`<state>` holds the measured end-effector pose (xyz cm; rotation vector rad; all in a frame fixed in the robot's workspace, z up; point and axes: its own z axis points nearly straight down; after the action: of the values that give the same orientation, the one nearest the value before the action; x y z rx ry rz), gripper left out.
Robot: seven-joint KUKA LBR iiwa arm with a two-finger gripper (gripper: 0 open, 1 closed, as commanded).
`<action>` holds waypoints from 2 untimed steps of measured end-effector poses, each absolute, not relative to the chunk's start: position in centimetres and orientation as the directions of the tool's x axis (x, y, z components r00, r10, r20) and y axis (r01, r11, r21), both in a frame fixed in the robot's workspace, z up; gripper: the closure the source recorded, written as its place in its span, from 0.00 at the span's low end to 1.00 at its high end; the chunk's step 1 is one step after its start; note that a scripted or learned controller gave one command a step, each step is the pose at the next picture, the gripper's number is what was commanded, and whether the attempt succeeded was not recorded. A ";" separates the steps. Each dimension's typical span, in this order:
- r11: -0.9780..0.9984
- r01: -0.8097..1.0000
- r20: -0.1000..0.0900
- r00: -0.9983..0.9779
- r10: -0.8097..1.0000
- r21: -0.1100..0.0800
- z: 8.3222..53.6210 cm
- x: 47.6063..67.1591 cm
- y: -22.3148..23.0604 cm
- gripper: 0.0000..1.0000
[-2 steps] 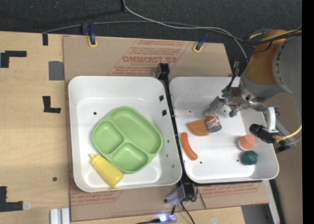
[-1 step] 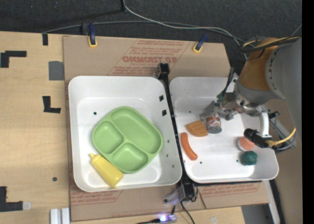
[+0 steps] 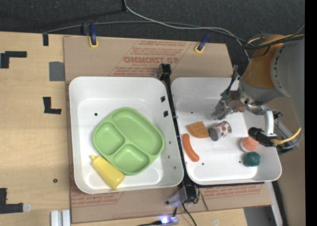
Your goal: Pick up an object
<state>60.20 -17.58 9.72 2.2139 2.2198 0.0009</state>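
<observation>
The right bin (image 3: 208, 85) holds several small objects. An orange wedge (image 3: 198, 130) lies beside a small grey cup with red spots (image 3: 220, 130), which is tipped on its side. A red-orange sausage (image 3: 190, 147) lies toward the front left. A pink round piece (image 3: 247, 144) and a dark green piece (image 3: 251, 159) sit at the right. My gripper (image 3: 220, 111) reaches in from the right and hangs just behind the spotted cup, a little above it. Nothing shows in its grasp.
In the left bin (image 3: 79, 96) there is a green divided plate (image 3: 129, 141) and a yellow squeeze bottle (image 3: 107, 171) at the front left. A black divider (image 3: 171, 106) runs between the bins. Cables cross the dark background behind the bench.
</observation>
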 end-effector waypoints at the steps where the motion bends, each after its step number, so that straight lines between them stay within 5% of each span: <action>1: 0.002 1.000 -0.001 -0.002 1.000 0.003 16.0 60.3 -17.5 1.00; 2: 0.002 1.000 -0.001 -0.002 1.000 0.004 22.0 59.7 -17.1 1.00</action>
<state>59.67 -17.14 21.95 2.2165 2.2208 0.0036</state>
